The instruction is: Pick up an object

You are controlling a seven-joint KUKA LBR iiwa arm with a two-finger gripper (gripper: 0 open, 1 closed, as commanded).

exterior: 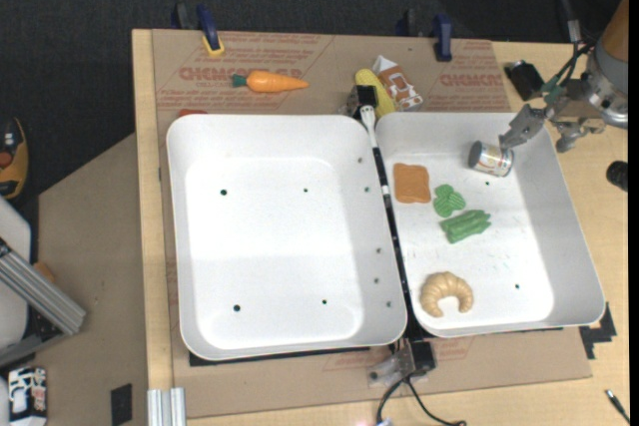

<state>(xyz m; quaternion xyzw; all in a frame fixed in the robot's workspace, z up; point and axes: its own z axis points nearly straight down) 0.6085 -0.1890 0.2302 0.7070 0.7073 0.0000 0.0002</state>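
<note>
In the right bin [564, 244] lie a small silver can [488, 160] on its side, a flat brown slab [410, 183], two green pieces [448, 201] [465, 225] and a tan croissant [446, 292]. My gripper [517, 133] reaches in from the right over the bin's far right corner. Its tip comes down right beside the silver can, on the can's upper right side. I cannot make out whether it touches the can.
The left bin [200, 244] lies beside the right one. On the cardboard behind the bins rest an orange carrot [275, 83], a yellow banana [369, 85] and a brown and white packet [401, 87]. Blue clamps [210, 30] [442, 35] grip the far edge.
</note>
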